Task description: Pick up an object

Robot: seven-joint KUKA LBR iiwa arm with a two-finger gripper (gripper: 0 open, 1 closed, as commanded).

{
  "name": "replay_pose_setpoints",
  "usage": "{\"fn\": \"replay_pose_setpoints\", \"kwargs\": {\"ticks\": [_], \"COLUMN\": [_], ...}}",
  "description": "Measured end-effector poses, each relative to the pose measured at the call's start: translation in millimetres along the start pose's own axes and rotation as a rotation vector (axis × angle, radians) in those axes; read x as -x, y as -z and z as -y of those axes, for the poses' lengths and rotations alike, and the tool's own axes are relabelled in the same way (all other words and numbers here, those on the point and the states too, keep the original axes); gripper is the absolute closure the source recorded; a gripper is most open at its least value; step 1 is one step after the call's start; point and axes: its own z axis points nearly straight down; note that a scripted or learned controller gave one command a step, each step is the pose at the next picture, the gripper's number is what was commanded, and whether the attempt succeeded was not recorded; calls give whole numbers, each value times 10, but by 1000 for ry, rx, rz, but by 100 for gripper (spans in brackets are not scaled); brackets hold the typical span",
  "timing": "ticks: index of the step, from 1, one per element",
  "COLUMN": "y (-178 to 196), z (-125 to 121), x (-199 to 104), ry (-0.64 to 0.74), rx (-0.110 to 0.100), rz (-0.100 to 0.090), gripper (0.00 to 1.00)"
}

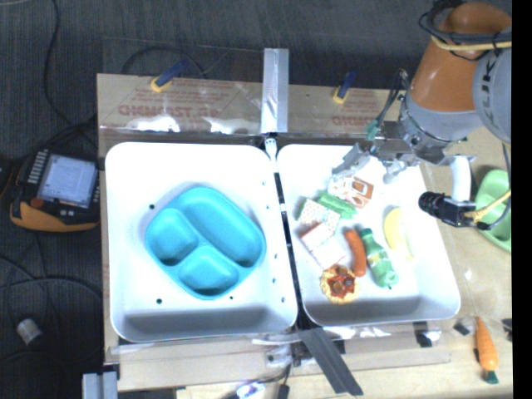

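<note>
My gripper hangs over the far part of the right bin, its two grey fingers spread open with nothing between them. Just in front of it lies a small white and orange box. Close by are a green packet, a dotted white packet, a red and white box, an orange-red sausage, a green bottle, a pizza slice and a yellow banana.
The left bin holds a blue divided tray. A ridge separates the two bins. A green object and an orange tool lie outside the right bin. A handheld device sits left of the bench.
</note>
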Motion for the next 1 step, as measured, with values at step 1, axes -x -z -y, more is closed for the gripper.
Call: {"fn": "replay_pose_setpoints", "kwargs": {"ticks": [1], "y": [729], "z": [-185], "x": [-619], "ry": [-273], "rx": [0], "rz": [2], "gripper": [0]}}
